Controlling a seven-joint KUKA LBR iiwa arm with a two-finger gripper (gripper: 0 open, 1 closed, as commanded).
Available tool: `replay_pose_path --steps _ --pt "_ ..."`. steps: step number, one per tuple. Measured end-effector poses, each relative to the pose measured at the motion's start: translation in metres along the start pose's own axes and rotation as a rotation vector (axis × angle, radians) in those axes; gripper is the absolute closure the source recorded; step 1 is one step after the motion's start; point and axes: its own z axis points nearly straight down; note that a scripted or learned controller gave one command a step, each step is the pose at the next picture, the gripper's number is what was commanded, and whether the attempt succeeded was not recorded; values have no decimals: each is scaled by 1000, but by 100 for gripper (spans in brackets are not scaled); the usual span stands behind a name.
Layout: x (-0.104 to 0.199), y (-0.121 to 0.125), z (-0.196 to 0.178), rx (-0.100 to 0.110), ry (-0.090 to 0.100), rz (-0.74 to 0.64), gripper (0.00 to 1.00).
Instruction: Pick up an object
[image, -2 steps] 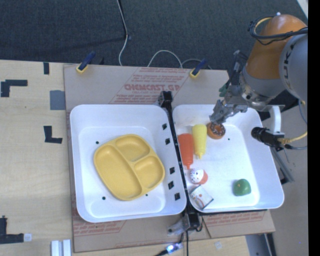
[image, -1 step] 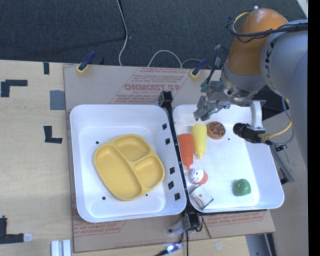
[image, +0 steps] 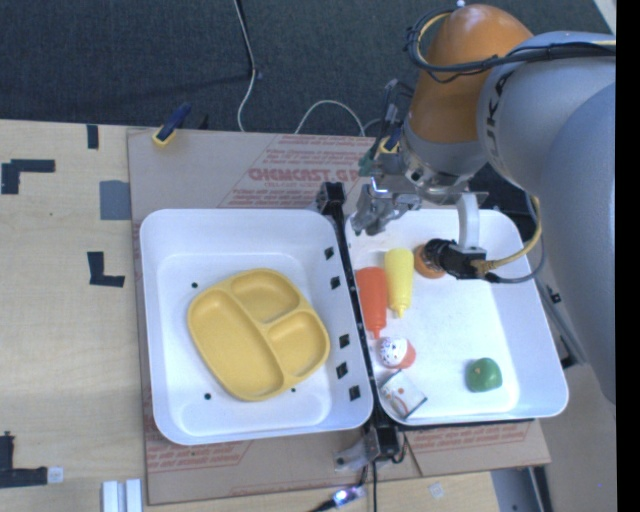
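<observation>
Claw (image: 372, 215) poised at the far left corner of the right bin (image: 520, 405), just beside the black divider (image: 345, 300) between the two bins; hung from the grey arm (image: 540, 90) with its orange band (image: 455, 70), reaching in from the right. Impossible to tell how far apart the claw's parts stand, and nothing made out in its hold. Just near of the claw, in the right bin: an orange bottle-shaped toy (image: 372, 298) lying along the divider, touching or almost touching a yellow bottle-shaped toy (image: 399, 278) on its right. Right of the yellow one, a small brown round object (image: 428, 262), partly hidden by a black fitting on the arm's cable. Nearer along the divider, a small white and red ball-like object (image: 393, 351), then a small white and dark piece (image: 403, 398) at the near left corner. Well apart, toward the near right, a green rounded object (image: 484, 374). In the left bin (image: 160, 240), a yellow divided plate (image: 257, 332), three compartments, lying flat at a slant. Both bins on a cardboard sheet (image: 270, 170) over the wooden bench (image: 60, 300).
</observation>
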Motion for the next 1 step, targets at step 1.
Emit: replay_pose_path --steps 1 --pt "46 8 2 0 -1 1 100"
